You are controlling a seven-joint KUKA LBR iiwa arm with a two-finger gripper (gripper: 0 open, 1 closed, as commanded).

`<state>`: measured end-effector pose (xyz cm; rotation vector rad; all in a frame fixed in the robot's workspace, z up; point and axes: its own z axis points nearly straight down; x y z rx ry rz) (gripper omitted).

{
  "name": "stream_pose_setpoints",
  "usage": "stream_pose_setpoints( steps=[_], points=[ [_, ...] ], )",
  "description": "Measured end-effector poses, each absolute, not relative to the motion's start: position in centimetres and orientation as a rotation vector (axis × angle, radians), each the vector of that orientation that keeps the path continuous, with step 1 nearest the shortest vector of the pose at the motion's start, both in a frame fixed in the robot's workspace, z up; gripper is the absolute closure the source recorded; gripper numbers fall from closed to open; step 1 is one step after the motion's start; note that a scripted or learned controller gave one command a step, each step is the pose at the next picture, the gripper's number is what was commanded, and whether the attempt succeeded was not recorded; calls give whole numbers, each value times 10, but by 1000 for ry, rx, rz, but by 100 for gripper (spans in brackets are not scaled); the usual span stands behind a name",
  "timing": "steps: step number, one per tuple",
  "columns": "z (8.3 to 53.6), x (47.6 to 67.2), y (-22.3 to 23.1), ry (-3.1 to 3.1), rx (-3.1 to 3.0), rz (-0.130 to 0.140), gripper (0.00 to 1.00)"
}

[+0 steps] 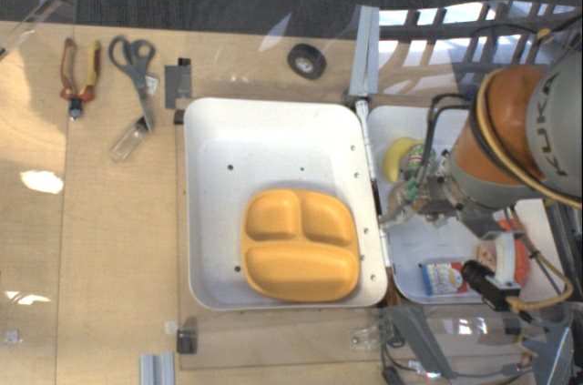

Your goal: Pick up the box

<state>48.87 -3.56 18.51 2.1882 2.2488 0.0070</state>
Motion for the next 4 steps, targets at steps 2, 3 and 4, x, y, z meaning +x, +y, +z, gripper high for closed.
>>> stream_pose_setpoints(
  steps=[2,3,4],
  points=[
    [90,540,-97,2393,2017,13,0],
    [142,489,-127,2386,2037,6,0],
    [106,488,-131,2422,1997,3,0]
  ],
)
